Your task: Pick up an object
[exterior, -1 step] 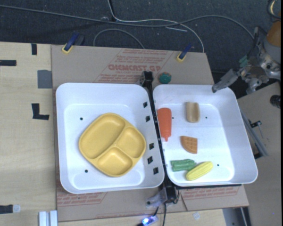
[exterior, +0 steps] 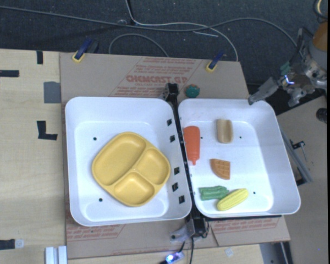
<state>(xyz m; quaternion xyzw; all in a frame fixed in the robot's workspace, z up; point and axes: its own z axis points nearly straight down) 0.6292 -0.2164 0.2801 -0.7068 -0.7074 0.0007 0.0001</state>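
Corn (exterior: 232, 199) and green pepper (exterior: 212, 192) sit loose in the right bin (exterior: 283, 164), reachable, while the gripper (exterior: 275, 87) hovers outside, grip state unclear.

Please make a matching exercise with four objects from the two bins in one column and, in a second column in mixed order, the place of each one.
Things:
1. yellow divided plate
2. orange bottle
3. corn cob
4. bread roll

Places:
A. right bin, far end
B. right bin, near edge, beside the green vegetable
C. left bin
D. right bin, along its left wall

Pairs: 1-C, 2-D, 3-B, 4-A
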